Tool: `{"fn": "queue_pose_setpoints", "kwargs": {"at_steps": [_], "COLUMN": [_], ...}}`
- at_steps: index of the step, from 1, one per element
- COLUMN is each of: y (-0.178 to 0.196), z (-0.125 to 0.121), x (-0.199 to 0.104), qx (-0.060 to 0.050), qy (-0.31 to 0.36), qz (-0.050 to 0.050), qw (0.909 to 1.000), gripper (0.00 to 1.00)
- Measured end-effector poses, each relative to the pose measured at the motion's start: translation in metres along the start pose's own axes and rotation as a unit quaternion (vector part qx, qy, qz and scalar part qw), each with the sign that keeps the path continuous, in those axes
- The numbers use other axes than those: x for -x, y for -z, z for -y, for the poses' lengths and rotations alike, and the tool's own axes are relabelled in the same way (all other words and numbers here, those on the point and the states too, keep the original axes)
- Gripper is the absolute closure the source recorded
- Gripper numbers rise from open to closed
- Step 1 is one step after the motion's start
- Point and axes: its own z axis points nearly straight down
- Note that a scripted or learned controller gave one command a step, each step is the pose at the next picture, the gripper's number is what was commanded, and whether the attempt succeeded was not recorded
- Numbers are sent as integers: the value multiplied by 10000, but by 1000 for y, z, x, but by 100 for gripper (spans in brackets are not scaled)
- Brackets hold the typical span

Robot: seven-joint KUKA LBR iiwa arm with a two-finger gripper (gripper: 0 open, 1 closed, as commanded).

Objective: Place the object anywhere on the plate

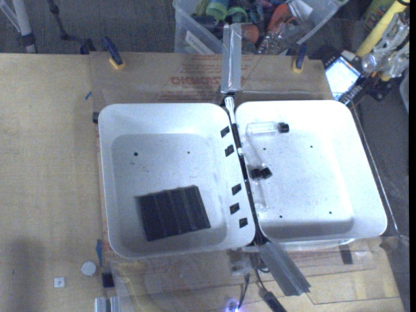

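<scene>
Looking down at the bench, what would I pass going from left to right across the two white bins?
Left bin → dark ribbed plate → divider with black tabs → small black piece → right bin.

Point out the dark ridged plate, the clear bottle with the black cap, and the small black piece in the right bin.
plate [173,212], camera view, centre of top.
bottle [265,129], camera view, clear body.
black piece [261,172], camera view, its middle.

Clear tub [260,12] of colourful toys beyond white bins [364,174].

The clear object [265,129] with a black cap is too faint to identify.
</scene>
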Motion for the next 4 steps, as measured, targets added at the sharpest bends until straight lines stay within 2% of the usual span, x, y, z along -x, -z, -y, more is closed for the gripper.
{"fn": "queue_pose_setpoints", "kwargs": {"at_steps": [1, 2, 3, 4], "y": [13, -11, -13, 0], "z": [0, -21, -46, -47], "x": [2, -113, -13, -11], "qx": [-17, 49, 52, 29], "qy": [-5, 1403, 3364, 3353], "qz": [56, -87, -44, 8], "qw": [10000, 9901, 9417, 9421], "gripper": [100, 100, 100, 100]}}
